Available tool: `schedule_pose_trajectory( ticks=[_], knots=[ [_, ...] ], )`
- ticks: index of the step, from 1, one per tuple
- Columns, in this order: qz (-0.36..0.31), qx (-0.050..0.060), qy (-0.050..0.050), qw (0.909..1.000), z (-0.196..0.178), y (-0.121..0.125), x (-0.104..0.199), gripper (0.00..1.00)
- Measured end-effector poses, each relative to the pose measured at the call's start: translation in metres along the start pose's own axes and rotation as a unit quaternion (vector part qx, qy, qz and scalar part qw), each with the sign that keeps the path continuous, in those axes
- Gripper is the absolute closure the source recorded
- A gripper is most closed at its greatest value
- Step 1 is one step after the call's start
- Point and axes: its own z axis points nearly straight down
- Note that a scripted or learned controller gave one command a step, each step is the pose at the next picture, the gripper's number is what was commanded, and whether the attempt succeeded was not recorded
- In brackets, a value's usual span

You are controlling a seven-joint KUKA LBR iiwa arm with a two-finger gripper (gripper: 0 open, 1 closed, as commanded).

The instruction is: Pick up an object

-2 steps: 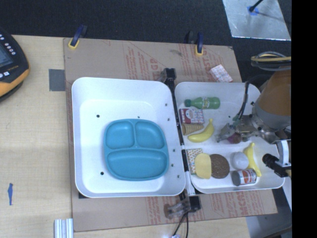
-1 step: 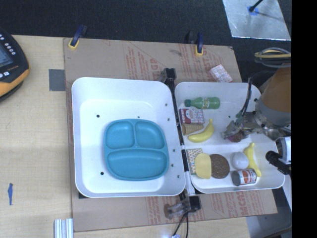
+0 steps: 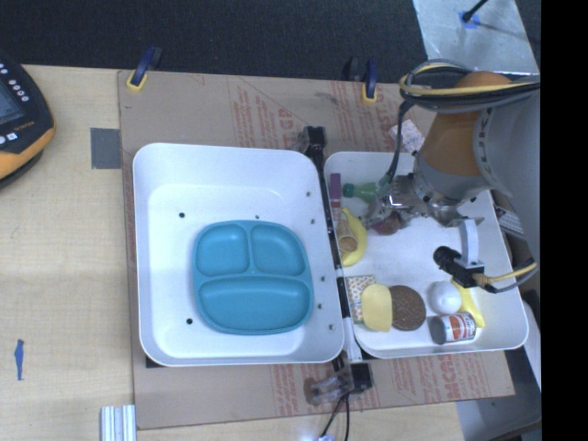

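Arm low over the far end of the right bin; grasp not confirmed.

The two-finger gripper [image 3: 397, 206] sits under the grey wrist at the right-hand shallow white bin [image 3: 514, 333], near a green-and-purple object [image 3: 354, 190] and a dark brownish lump [image 3: 386, 224]; whether the claw is spread or pinched I cannot tell, and no item shows in it. Judgement: pick one separated target, centre on it, descend straight, avoid the bin wall. Right bin also holds a yellow rounded piece [image 3: 377, 307], a brown round cookie-like disc [image 3: 408, 308], a white ball [image 3: 446, 297], a small labelled can [image 3: 456, 328]. The left-hand shallow white bin [image 3: 165, 177] holds a blue three-compartment plastic plate [image 3: 252, 277].
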Motion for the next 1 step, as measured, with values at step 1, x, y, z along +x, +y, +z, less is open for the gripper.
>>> schedule_pose_trajectory(
  ticks=[1],
  knots=[
    [0.001,-0.001,0.002,1.0,-0.106,-0.0306,0.078,1.0]
  ],
)
